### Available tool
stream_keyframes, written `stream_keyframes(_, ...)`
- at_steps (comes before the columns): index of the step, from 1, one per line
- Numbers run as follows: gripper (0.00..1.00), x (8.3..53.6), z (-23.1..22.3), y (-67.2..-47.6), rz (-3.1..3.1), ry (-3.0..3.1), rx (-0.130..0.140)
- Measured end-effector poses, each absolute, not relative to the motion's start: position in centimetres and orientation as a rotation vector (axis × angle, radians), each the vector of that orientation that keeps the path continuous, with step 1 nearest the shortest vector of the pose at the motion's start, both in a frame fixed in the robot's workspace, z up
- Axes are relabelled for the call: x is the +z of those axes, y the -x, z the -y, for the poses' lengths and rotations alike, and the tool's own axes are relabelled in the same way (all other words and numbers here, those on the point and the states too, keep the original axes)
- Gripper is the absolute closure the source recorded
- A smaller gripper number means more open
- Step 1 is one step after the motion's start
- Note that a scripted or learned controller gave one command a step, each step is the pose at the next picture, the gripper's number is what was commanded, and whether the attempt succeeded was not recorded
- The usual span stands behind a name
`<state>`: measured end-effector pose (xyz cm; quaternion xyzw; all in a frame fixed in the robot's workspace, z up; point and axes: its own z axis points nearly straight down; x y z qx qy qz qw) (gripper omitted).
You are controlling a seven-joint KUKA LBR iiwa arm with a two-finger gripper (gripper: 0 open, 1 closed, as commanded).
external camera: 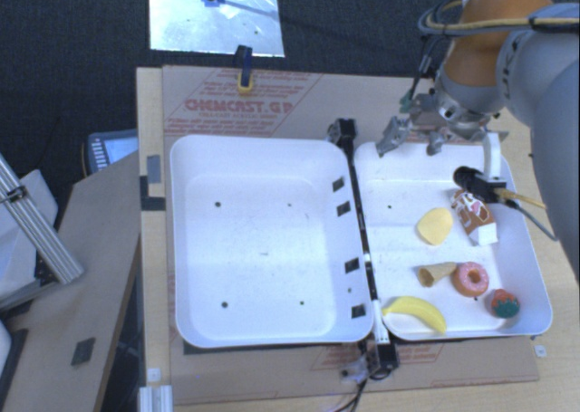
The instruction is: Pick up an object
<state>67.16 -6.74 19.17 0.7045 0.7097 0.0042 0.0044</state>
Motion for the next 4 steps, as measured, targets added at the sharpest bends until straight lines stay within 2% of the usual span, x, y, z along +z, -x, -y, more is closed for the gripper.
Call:
stream_keyframes(1, 0.00, 29.4, -0.2, -67.0, -2.229, -2.202, 0.016)
stream_keyframes(2, 0.00, 17.7, 0.7, -66.7, -2.225, -2.225, -0.009)
stream_keyframes(3, 0.00, 18.5, -5.9, -66.9, -2.232, -2.210, 0.005)
stream_keyframes(4, 1.00, 19.6, -5.4, -67.0, -2.227, -2.212, 0.007)
